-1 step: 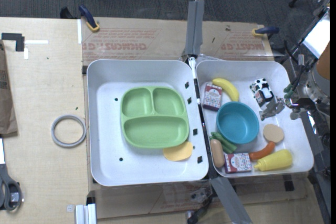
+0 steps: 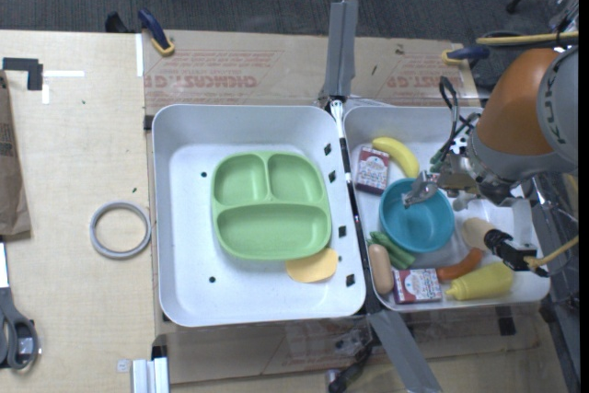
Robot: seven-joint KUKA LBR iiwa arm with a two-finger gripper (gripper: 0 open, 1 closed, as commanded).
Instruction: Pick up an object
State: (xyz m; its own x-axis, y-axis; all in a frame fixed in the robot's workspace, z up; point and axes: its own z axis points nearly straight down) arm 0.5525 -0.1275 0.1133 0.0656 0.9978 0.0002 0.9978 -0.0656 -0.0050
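Two shallow white bins are seen side by side on the counter (image 2: 74, 161). The left bin (image 2: 179, 225) is occupied by a green divided plate (image 2: 271, 205), laid flat near the middle, and a flat yellow piece (image 2: 313, 267) is seen touching the plate's lower right edge.

The right bin (image 2: 363, 120) is crowded with small things. A blue bowl (image 2: 419, 218) is set upright near the middle of it. A banana (image 2: 398, 152) is laid above the bowl, and a small red and white box (image 2: 372, 170) is found just beside the banana, to its left. Below the bowl, a hot dog bun (image 2: 378, 267) is placed against the bin's left wall, with a green vegetable (image 2: 391, 253) between it and the bowl. A second red and white packet (image 2: 417, 286) is laid at the lower edge, an orange carrot (image 2: 460, 265) beside it, and a yellow bottle (image 2: 480, 283) on its side at the lower right.

The arm (image 2: 520, 110) is reached in from the right, and the tool (image 2: 423, 189) is positioned over the upper rim of the blue bowl, at or just above it. Whether the tool's tips are spread or pressed together cannot be told, and nothing is seen gripped between them.

On the counter to the left of the bins, a grey ring (image 2: 121, 229) is laid flat, well apart from both bins.
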